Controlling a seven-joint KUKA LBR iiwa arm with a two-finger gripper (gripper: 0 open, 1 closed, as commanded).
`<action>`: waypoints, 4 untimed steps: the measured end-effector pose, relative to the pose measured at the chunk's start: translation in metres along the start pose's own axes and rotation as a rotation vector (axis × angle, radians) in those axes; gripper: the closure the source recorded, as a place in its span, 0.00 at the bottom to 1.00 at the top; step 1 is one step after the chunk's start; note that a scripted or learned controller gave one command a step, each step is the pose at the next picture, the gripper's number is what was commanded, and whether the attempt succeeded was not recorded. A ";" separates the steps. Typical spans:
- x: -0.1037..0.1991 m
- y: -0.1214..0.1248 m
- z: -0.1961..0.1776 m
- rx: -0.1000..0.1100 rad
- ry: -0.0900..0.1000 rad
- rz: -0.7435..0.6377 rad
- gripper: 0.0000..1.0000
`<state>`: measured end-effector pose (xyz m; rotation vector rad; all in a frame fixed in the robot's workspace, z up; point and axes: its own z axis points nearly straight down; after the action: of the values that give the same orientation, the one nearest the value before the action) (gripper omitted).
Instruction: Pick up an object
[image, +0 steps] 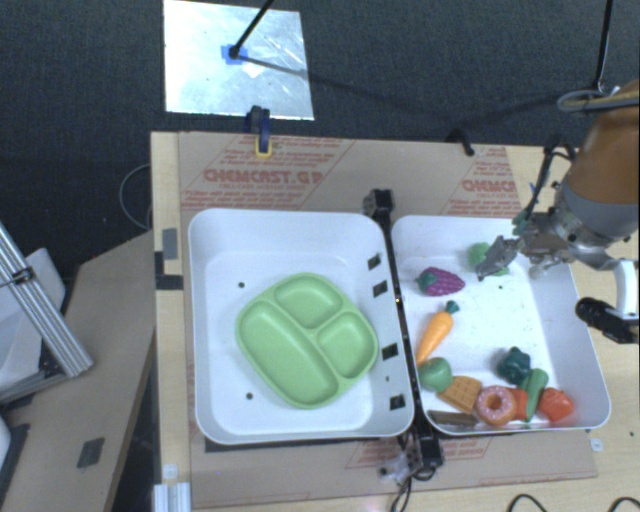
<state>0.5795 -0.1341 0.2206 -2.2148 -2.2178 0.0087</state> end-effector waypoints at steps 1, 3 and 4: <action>0.000 0.002 -0.005 -0.011 -0.002 -0.002 0.00; 0.001 0.010 0.116 -0.005 0.000 -0.001 0.00; 0.001 0.010 0.137 -0.008 -0.001 0.000 0.00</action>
<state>0.5887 -0.1327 0.0838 -2.2196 -2.2222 0.0004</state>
